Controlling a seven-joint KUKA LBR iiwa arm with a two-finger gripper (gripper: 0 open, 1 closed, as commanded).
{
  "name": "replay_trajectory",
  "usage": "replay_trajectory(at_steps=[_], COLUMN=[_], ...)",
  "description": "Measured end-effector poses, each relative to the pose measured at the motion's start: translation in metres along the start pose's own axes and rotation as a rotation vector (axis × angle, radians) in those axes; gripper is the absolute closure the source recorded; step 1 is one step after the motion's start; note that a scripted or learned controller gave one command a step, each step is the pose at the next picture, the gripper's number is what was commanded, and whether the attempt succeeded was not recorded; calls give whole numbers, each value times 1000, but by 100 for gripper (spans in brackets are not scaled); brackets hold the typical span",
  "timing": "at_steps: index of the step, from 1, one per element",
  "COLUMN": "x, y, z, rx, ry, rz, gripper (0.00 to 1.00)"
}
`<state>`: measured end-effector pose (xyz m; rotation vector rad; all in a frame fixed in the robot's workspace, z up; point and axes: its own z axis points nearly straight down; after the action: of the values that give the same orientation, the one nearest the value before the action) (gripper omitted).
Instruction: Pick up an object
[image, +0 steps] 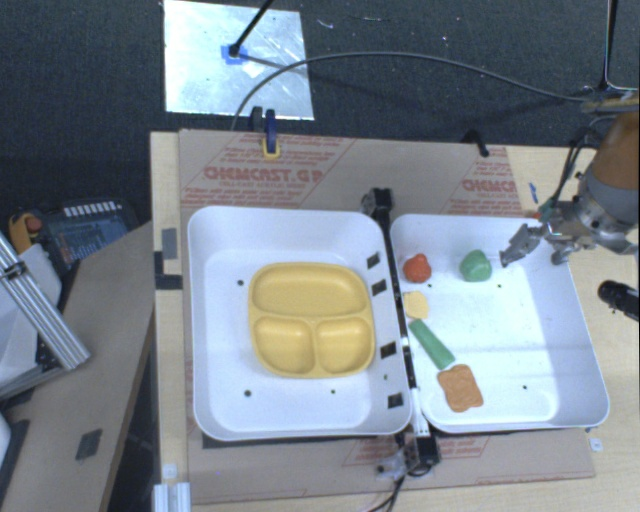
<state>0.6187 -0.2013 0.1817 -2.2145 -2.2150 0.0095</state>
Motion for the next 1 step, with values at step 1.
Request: replay_trajectory(at_steps=[1], x=[1], y=[3], z=[-8], rx=[-13], ry=[-3], rz=[-3], gripper=[0])
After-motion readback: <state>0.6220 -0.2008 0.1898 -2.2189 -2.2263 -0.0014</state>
